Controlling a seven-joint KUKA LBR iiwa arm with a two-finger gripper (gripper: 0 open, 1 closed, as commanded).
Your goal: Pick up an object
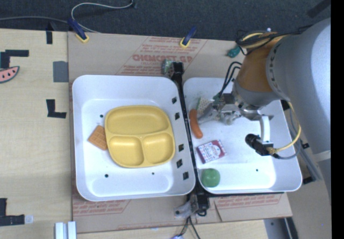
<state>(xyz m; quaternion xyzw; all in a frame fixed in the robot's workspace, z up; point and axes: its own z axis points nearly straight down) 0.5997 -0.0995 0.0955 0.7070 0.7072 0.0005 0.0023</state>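
The bench (pixel 32 141) is pale wood-grain board, with a sheet of brown printed cardboard (pixel 156 55) laid under the bins; two yellow-and-blue clamps pin the sheet's far edge, one at the left (pixel 79 33) and one near the middle (pixel 188 39). The grey arm (pixel 306 77), smooth and rounded, comes in from the right with its orange band (pixel 252 71) above the wrist; black and yellow cables loop around it. The left bin (pixel 86 179) is glossy white plastic with rounded corners; it holds a yellow compartment plate (pixel 138 135), matte, with one wide section and two smaller ones; a flat tan cracker-like square (pixel 98 137) lies partly tucked under the plate's left rim. The right bin (pixel 279 179) is the same white plastic; a black divider strip (pixel 183 125) runs between the two bins. The gripper (pixel 207 114) reaches low over the right bin's left part, metallic and angular; whether its fingers are parted or closed I cannot tell. An orange carrot-shaped piece (pixel 195 124) lies just beside the fingertips, close to the divider; a small red-and-white printed packet (pixel 210 151) lies nearer the bin's middle; a round green ball-like fruit (pixel 210 177) sits in the near left corner.
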